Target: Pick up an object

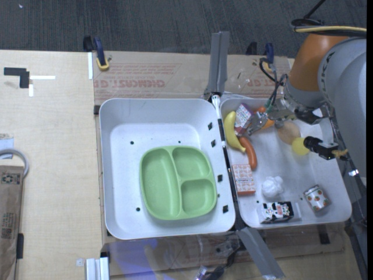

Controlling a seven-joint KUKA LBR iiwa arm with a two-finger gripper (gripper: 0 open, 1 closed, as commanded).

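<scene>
Carton (276, 212): nearest me, at the right bin's (344, 206) front edge; a flat black-and-white box lying on its side.
Can (315, 198): small metal cylinder just right of the carton, tipped over.
White lump (272, 186): crumpled, soft-looking, behind the carton.
Box (243, 178): small orange-red printed pack against the bin's left wall.
Sausage (250, 151): smooth, orange-red, long axis running from back-left to front-right.
Banana (231, 130): yellow, curved, long axis running front to back along the left wall, touching the sausage's back end.
Lemon (299, 146): round, yellow, beside a tan ball (288, 133).
Gripper (260, 120): low over the bin's back left, just right of the banana; I cannot tell its finger state.
Left bin (116, 156): I see a green three-compartment plate (178, 182), smooth plastic.
</scene>
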